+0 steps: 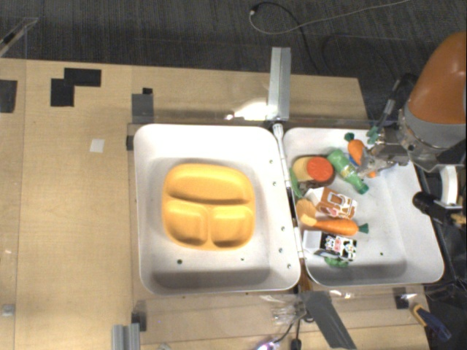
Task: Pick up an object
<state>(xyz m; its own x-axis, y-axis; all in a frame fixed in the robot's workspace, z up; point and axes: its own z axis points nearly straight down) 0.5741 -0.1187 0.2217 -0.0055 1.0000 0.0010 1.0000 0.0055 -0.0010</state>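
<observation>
small orange carrot-shaped toy [354,150] at right white bin's [408,261] far edge, beside green plastic bottle [346,168] | gripper [381,152] just right of it, jaw state cannot tell, grasp unconfirmed | yellow sectioned tray [209,204] in left white bin [153,268]

Setting: robotics lab or test cell. Evidence: plywood desk [66,217] carried two white bins [211,144] bolted between metal brackets [280,79]; black tape marks [73,84] on the wood; loose cable [321,20] lay on grey carpet [146,13]; industrial arm [438,93] stood alongside.
</observation>
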